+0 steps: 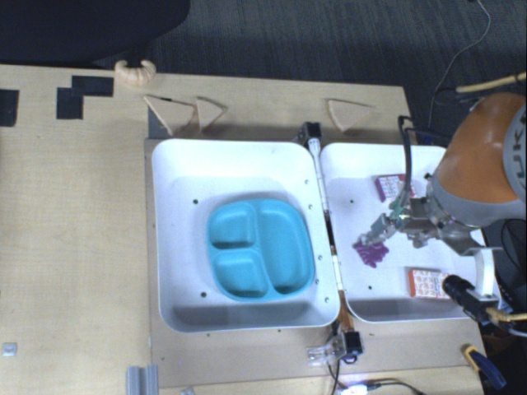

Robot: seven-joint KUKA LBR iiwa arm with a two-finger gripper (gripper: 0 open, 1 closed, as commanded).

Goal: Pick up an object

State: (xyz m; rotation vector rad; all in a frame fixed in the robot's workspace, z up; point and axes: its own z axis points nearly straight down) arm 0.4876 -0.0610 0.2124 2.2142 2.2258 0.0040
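Camera view showed gripper (380, 230) low in right bin (350, 167), directly above purple object (371, 253). You couldn't tell finger state at that size. Judgement: you needed straight descent, centred on purple piece, firm closure, vertical lift clear of bin wall.

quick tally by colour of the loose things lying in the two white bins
blue divided tray, left bin: 1
purple grape bunch, right bin, just below the hand: 1
purple-and-white small packet, right bin: 1
red-and-white small packet, right bin: 1
total: 4
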